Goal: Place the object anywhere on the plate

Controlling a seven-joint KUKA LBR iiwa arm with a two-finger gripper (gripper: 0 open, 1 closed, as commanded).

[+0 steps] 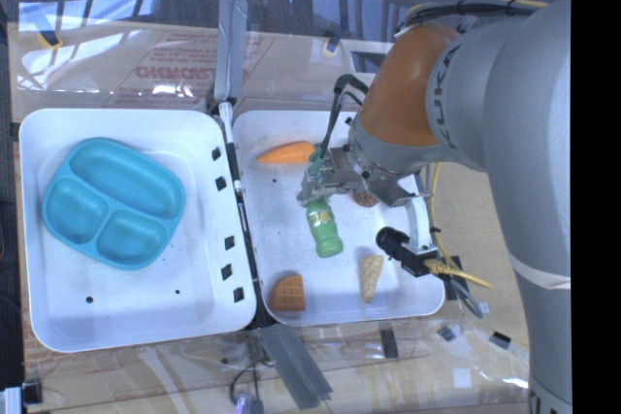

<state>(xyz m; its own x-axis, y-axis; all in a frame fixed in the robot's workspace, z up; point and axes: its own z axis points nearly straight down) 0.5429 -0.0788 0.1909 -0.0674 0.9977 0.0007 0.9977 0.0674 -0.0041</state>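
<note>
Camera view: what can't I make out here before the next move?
- Gripper fingers: too small and cluttered to tell open or shut, or whether they touch the green bottle.
- Reddish item: mostly hidden under the arm, unidentifiable.
- Right bin: its right side is covered by the arm.

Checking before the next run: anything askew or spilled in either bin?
Nothing spilled or damaged. The green bottle lies on its side in the right bin, directly under the gripper. The blue plate sits flat in the left bin.
</note>
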